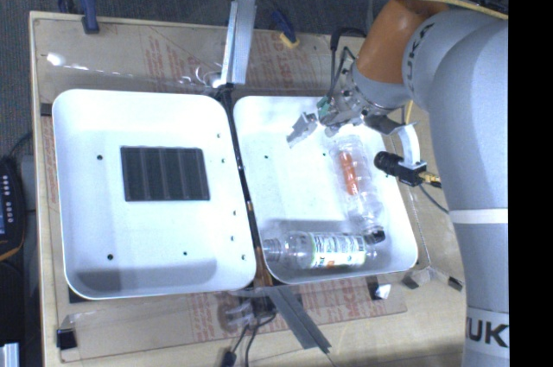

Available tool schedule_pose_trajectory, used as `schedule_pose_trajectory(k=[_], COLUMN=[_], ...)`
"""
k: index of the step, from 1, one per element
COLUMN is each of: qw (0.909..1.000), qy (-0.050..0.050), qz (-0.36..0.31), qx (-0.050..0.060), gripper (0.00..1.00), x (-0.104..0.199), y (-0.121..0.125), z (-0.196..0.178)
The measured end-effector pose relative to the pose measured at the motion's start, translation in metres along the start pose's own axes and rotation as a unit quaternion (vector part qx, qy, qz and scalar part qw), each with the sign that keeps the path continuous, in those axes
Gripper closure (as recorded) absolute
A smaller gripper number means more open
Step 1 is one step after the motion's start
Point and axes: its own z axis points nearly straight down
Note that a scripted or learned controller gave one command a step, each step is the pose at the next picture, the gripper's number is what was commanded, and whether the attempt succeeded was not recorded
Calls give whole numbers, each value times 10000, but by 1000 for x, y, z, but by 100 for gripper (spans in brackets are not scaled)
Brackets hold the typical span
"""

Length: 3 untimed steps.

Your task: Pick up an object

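Two clear plastic bottles lie in the right bin [276, 184]. One bottle with an orange inside [355, 180] lies lengthwise near the bin's right wall. The other, a labelled bottle [320, 250], lies across the bin's near edge. My gripper [317, 123] hangs over the far part of the right bin, just beyond the top end of the orange bottle. Its fingers [300, 129] stand open with nothing between them.
The left bin [86, 227] holds a dark ribbed rectangular pad [164, 174]. A metal bar [238, 37] stands at the back between the bins. The grey arm [458, 123] covers the bench's right side.
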Motion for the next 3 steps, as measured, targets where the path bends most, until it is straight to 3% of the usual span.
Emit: schedule_pose_trajectory(k=[1, 2, 3], qw=[9938, 9955, 9980], qy=[14, 12, 7], qz=[-1108, -950, -624], qx=[14, 14, 10], gripper=[0, 0, 0], x=[-13, -1, -5], y=[-27, -77, -71], z=[-21, -14, -41])
